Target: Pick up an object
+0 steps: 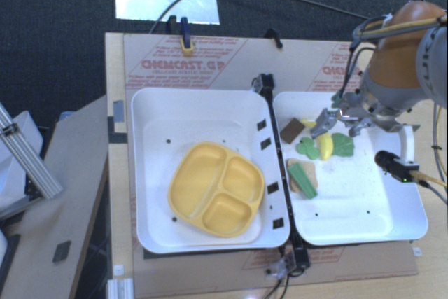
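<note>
Yellow tray (215, 188), white bins (203, 108)

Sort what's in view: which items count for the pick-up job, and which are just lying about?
For the job: end effector; small yellow oblong piece; green leafy toy piece; brown block; green-and-tan flat piece; right white bin.

Lying about: yellow three-compartment plastic tray; left white bin.

The arm (409, 45) runs out of the frame at the upper right edge. The claw (341, 124) is too small to tell how its fingers stand. It covers the upper part of the green toy (341, 145). At far left, a metal rail (24, 150) is cropped.
</note>
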